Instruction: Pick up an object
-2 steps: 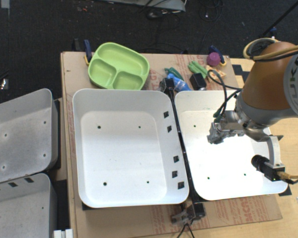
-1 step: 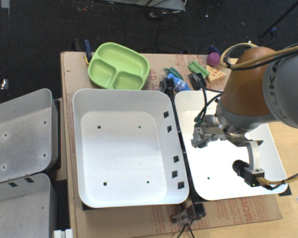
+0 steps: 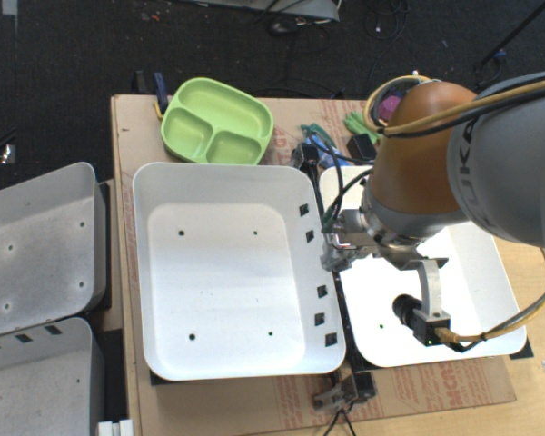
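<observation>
A: Where is the arm seen?
B: It is stretched in from the right above the right white bin, its orange band over the bin's far edge.

A: And the gripper?
B: It is hidden under the wrist near the divide between the bins; its state cannot be told.

A: An object for picking?
B: None can be made out in the left white bin. A green divided plate is propped behind it

A green divided plate sits at the bench's far edge, just behind the left white bin.
</observation>
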Action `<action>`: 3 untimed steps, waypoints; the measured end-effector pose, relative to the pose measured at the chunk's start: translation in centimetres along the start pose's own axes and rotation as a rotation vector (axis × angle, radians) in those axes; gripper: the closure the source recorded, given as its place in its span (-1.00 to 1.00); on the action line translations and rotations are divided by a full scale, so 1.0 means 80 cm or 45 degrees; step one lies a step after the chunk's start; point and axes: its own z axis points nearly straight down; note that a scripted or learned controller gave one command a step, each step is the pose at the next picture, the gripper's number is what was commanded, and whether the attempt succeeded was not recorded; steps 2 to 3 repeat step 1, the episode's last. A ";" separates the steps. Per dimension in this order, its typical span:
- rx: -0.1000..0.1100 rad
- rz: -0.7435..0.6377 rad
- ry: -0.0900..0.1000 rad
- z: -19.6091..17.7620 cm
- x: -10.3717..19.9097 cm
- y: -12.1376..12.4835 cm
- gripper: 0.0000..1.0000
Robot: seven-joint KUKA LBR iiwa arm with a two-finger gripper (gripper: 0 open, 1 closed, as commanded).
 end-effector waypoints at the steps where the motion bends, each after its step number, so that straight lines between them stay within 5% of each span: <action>1: 0.001 0.001 0.000 0.000 0.074 -0.013 1.00; 3: 0.001 0.001 0.000 0.000 0.074 -0.013 1.00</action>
